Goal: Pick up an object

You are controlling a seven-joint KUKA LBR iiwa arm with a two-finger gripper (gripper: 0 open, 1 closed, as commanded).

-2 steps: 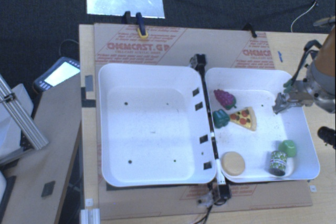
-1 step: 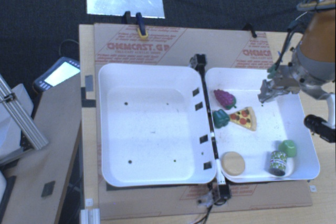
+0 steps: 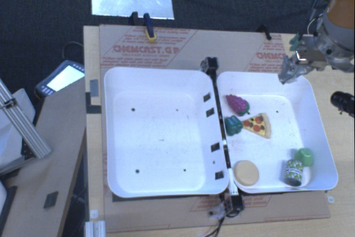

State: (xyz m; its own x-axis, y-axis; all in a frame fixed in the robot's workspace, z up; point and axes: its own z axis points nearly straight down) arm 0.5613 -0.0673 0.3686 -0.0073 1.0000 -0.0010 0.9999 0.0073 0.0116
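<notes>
A toy pizza slice (image 3: 258,125), orange with dark toppings, lies flat in the right bin (image 3: 316,114). Its tip points left, crust right. The end effector (image 3: 288,72) hovers at the bin's far rim, grip unclear.

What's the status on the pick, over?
Claw hovering over right bin's far corner, nothing held. Pizza slice, grapes unpicked. Nothing in the way.

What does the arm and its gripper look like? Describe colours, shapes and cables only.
The arm is a thick rounded body with an orange band above a grey wrist section. Thin dark cables loop along its left side. The gripper is a small grey metal piece with a boxy block behind it that carries small green and red spots.
</notes>
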